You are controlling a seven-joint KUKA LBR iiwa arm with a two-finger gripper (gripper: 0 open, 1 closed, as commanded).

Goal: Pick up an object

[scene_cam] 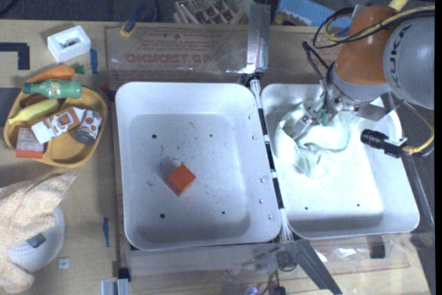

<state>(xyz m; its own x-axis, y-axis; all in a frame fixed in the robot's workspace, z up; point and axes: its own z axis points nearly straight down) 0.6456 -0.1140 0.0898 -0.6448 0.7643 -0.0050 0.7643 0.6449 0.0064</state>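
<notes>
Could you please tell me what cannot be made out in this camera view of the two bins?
- Gripper: blurred against the pale crumpled cloth in the right bin; whether it holds anything cannot be told.
- Cloth: its upper part is hidden under the wrist.
- Orange block in the left bin: too small to show surface detail.
- Yellow bowl: the packet labels are unreadable.

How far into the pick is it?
Done: the arm has reached into the right bin, and the gripper is down at a pale crumpled cloth. In hand: nothing is visibly held; the grasp cannot be made out. Left: secure something and lift it. The orange block lies untouched in the left bin.
</notes>
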